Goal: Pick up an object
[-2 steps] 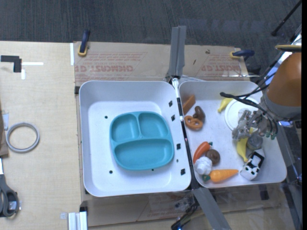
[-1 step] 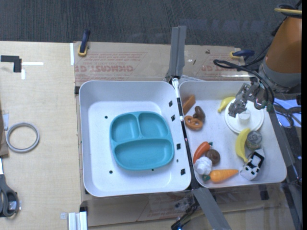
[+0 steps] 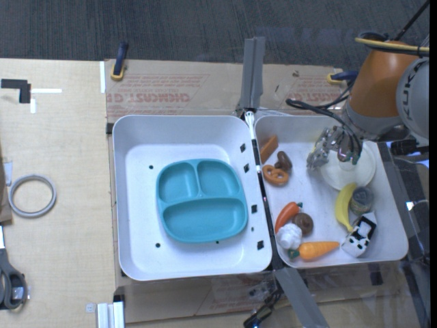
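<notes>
I'm seeing the banana (image 3: 345, 206) lying lengthwise toward the table's front edge, just below the tool (image 3: 332, 150); its spread I cannot tell.

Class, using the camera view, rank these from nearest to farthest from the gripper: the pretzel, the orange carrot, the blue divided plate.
Measured from the gripper:
1. Pretzel, just to its left in the right bin.
2. Orange carrot, at the right bin's near edge.
3. Blue divided plate, in the left bin.
</notes>
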You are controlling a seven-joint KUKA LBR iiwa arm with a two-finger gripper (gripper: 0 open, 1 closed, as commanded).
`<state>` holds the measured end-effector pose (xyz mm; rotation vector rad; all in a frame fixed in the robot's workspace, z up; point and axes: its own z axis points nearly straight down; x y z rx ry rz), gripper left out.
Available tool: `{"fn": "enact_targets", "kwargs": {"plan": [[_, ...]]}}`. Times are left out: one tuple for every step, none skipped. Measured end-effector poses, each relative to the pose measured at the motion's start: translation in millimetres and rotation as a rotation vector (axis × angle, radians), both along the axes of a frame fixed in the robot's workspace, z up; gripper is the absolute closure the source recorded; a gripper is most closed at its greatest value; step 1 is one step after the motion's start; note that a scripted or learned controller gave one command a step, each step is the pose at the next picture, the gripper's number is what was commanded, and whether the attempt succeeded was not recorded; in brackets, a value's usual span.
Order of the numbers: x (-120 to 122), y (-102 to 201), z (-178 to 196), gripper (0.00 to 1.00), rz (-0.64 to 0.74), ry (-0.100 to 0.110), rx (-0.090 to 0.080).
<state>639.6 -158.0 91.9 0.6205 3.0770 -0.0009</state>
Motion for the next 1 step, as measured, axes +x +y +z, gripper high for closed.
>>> {"fn": "enact_targets", "kwargs": {"plan": [[-16.0,-48.7,26.1,1.0,0.426,-0.001,0.001]]}}
